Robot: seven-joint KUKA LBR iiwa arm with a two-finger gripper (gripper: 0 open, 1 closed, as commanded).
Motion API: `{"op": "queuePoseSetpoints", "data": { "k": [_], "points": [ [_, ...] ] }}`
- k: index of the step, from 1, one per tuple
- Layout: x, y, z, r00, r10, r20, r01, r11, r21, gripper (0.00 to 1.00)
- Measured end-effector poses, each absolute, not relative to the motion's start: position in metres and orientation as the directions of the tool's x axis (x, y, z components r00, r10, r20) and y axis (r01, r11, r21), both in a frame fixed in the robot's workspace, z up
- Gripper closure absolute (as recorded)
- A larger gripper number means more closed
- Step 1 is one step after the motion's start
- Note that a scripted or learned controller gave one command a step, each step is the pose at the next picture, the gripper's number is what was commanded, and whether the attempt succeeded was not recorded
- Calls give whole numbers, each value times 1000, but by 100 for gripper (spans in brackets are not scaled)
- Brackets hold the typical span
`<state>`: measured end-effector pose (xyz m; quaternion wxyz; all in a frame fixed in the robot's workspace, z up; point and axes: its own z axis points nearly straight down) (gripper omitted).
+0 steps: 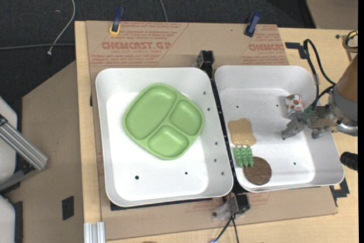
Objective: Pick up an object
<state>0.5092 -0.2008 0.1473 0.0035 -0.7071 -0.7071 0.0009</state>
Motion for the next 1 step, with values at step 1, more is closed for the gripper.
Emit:
{"op": "queuePoseSetpoints", "data": {
  "k": [1],
  "points": [
    [499,-204,97,1,1000,4,1000,-1,-8,0]
  ]
}}
